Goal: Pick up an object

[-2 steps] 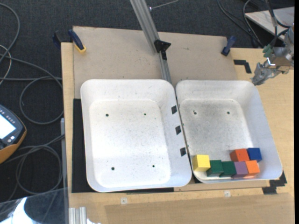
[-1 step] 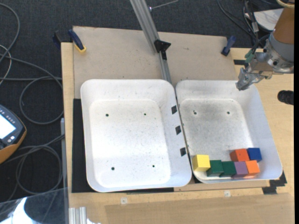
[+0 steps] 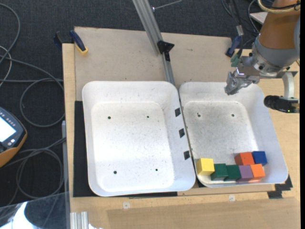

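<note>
Several small blocks lie bunched along the near edge of the right bin (image 3: 267, 128): a yellow block (image 3: 206, 165), a green block (image 3: 226, 171), a purple block (image 3: 246, 172), a red-orange block (image 3: 246, 158), an orange block (image 3: 257, 170) and a blue block (image 3: 259, 157). My gripper (image 3: 233, 87) hangs over the far right corner of that bin, well away from the blocks. Nothing shows between its fingers.
The left bin (image 3: 95, 97) sits beside the right one, with black clips (image 3: 181, 132) along the shared edge. A slanted metal rail (image 3: 151, 27) crosses the back of the bench. Blue clamps (image 3: 79, 41) stand at the back corners. Cables lie on the floor to the left.
</note>
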### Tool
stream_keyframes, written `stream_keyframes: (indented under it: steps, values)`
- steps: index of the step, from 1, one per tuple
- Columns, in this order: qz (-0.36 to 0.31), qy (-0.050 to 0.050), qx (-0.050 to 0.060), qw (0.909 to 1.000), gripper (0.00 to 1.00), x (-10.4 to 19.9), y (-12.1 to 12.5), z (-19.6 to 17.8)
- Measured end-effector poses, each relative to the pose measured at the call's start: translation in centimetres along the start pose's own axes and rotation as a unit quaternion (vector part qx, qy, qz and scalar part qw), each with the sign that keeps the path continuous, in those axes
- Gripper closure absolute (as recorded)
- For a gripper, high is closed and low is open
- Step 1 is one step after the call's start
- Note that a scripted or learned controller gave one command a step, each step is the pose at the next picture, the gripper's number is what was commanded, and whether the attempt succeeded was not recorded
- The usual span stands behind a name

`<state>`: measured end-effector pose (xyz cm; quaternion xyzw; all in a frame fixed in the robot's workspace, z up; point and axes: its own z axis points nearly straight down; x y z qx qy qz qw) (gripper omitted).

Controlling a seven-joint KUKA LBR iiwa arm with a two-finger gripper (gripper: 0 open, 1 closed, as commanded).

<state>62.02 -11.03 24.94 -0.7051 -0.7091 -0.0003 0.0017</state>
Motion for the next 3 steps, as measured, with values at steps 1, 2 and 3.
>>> stream_keyframes:
  steps: [1, 2, 3]
  values:
    - [-0.001, 0.000, 0.000, 1.0000, 1.00, 5.5, 0.0, -0.7]
    - [-0.001, 0.000, 0.001, 1.0000, 1.00, 11.2, -0.2, 0.5]
    - [-0.001, 0.001, 0.000, 1.0000, 1.00, 16.9, -1.9, -0.2]
